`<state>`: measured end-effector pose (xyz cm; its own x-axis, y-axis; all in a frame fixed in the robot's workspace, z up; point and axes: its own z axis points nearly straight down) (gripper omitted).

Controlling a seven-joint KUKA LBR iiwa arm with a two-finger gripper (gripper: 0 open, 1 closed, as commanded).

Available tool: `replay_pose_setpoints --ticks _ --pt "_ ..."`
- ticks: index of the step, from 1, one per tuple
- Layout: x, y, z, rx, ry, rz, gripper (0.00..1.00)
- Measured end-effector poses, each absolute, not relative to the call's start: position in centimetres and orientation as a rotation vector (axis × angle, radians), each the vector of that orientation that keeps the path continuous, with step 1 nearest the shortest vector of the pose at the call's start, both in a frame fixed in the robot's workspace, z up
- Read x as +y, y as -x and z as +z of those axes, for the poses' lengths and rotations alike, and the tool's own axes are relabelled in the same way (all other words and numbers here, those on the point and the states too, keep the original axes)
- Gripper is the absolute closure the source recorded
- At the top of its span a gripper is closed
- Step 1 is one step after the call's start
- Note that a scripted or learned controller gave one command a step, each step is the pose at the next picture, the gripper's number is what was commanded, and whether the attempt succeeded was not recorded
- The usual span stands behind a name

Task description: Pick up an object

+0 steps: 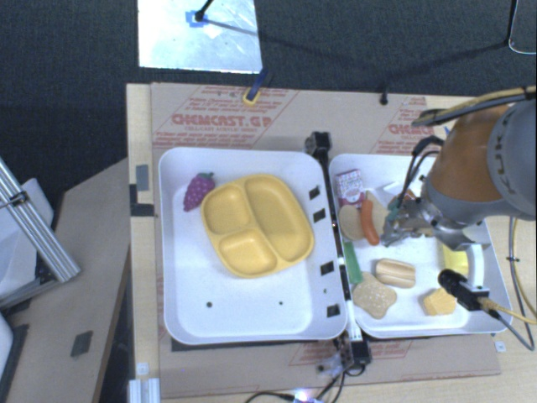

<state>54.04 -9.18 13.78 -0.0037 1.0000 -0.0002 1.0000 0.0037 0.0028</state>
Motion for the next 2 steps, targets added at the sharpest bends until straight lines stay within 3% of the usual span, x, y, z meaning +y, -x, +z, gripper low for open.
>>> replay_pose_setpoints --ticks 1,2 --pt "-8.6 -53.7 19.8 2.223 -2.212 0.007 1.0" --pt "-8.5 -53.9 22.6 2.223 -2.213 0.005 1.0"
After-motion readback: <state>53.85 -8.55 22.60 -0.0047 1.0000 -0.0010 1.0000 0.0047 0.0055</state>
